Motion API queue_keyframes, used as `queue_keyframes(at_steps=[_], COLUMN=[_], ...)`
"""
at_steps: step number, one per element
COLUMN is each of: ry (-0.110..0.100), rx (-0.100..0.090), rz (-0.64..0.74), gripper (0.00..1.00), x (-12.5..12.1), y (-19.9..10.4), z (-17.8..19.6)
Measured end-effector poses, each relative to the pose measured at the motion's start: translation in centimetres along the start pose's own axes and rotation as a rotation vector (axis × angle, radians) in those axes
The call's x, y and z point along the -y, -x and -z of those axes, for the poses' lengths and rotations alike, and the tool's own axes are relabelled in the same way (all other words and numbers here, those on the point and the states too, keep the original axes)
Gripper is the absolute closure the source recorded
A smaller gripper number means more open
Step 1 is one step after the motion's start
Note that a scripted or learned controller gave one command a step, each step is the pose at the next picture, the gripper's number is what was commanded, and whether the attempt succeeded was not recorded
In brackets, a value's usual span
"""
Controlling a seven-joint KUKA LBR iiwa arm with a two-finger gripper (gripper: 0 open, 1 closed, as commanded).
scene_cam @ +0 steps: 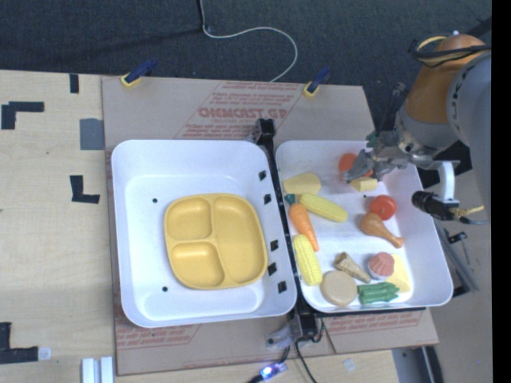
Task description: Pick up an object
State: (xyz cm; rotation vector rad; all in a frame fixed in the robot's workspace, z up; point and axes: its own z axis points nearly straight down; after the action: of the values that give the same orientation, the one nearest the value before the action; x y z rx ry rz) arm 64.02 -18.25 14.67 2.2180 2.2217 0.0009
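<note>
My gripper hangs low over the far end of the right bin, on the grey arm with the orange band. A small pale yellow piece lies right under its tip, and a red-orange round piece sits against its left side. Whether either one is held cannot be made out. Other toy foods lie in this bin: a red tomato, a drumstick, two corn cobs, a carrot and a pale lemon-like piece.
The left bin holds a yellow divided plate. At the near end of the right bin are a beige round piece, a green vegetable and a pink-red piece. A black divider joins the bins.
</note>
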Motion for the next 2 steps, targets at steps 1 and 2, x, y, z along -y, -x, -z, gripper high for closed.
queue_keyframes(at_steps=[1, 2], ry=[0.002, -0.001], rx=[0.000, -0.001], rz=[0.001, 0.000], gripper=[1.00, 1.00], x=[-0.6, -0.6], y=[-0.5, -0.6], z=[6.1, 7.9])
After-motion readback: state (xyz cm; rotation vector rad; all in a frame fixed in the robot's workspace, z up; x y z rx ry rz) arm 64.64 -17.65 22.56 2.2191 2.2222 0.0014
